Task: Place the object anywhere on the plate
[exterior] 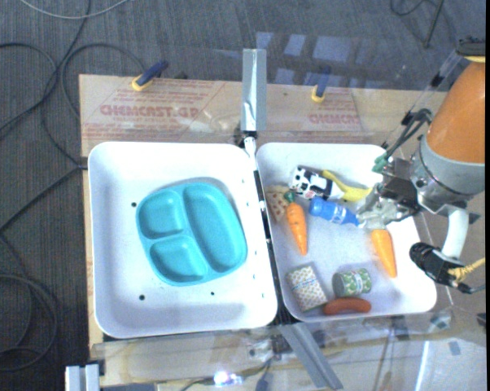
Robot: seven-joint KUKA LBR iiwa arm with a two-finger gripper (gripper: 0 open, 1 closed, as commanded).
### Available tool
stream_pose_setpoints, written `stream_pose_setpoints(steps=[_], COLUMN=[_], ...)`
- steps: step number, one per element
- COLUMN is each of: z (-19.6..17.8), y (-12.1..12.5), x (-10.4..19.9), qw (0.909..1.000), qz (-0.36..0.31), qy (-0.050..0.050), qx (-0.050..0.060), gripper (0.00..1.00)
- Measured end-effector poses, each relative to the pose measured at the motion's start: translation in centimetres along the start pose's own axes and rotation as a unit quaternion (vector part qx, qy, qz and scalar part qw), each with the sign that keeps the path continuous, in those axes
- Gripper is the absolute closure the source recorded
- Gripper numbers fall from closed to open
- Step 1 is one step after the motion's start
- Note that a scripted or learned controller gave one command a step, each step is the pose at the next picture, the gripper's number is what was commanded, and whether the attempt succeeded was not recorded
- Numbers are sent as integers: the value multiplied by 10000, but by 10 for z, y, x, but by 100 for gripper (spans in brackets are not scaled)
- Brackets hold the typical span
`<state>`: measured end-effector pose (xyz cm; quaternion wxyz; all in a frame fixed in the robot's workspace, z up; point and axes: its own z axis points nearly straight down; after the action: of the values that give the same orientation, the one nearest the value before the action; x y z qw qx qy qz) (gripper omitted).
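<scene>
Camera view: arm (455, 137) slants over right bin (408, 300).

grey arm (452, 165) with orange band (466, 112) and black cables (404, 133).

Camera count: one, fixed.
Position: above the worktop (115, 112), well back from it.
Facing: downward at a slant; far edge of worktop toward top of frame.
Coverage: both white bins whole, left bin (107, 300) and right bin (416, 300); carpeted floor (50, 47) with cables beyond.
Arm entry: grey and orange arm (465, 129) from frame right.
Distance: moderate; items small but distinguishable.
</scene>
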<state>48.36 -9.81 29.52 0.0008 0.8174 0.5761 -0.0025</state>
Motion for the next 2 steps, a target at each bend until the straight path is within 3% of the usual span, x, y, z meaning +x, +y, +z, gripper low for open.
stream_pose_setpoints(steps=[1,2], z=[54,79], y=[18,0], x=[-50,2], qw=[9971,9973], qz=[-767,-737], qy=[10,18], qx=[7,8], gripper=[100,100])
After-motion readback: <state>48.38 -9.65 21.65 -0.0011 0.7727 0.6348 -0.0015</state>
